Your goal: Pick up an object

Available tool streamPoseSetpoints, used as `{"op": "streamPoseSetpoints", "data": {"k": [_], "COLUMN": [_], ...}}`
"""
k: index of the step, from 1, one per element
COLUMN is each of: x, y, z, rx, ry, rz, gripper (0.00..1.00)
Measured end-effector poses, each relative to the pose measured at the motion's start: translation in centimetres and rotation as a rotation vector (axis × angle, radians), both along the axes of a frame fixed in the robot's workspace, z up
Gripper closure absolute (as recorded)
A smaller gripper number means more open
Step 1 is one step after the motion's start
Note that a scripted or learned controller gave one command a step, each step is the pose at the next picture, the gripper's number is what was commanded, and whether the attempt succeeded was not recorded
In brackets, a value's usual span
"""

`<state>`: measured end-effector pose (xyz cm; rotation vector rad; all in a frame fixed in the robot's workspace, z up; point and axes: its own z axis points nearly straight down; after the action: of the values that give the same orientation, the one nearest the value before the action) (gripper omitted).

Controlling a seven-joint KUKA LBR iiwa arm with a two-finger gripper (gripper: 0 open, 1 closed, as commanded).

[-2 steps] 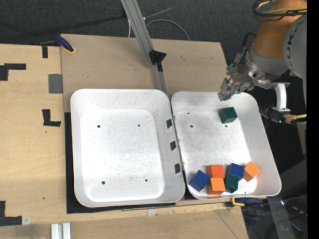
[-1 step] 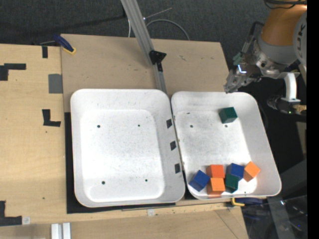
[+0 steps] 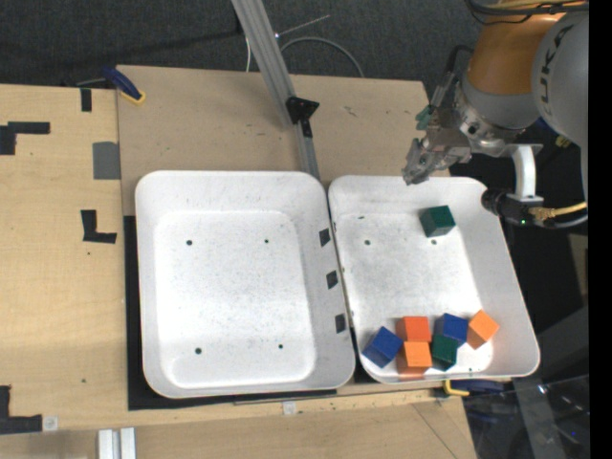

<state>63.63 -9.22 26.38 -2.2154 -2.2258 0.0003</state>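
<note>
A dark green block (image 3: pixel 438 220) lies alone in the upper part of the right bin (image 3: pixel 488 256). Along that bin's near edge sits a cluster: a blue block (image 3: pixel 383 345), two orange blocks (image 3: pixel 416 329) (image 3: pixel 416 355), another blue block (image 3: pixel 452 329), a green block (image 3: pixel 444 350) and an orange block (image 3: pixel 483 328). My gripper (image 3: pixel 418 168) hangs over the bin's far rim, up and left of the lone green block, with nothing seen between its fingers.
The left bin (image 3: pixel 153 256) stands beside the right one. A slanted metal rail (image 3: pixel 277 65) runs down from the top to the gap between the bins. Black tape marks and a blue clip (image 3: pixel 127 84) lie on the wooden bench at left.
</note>
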Motion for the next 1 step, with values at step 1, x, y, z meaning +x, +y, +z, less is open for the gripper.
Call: {"op": "streamPoseSetpoints", "data": {"k": [1], "x": [0.67], "y": [5.84], "z": [-1.44], "rx": [0.001], "ry": [0.002], "rz": [0.002], "gripper": [1.00]}}
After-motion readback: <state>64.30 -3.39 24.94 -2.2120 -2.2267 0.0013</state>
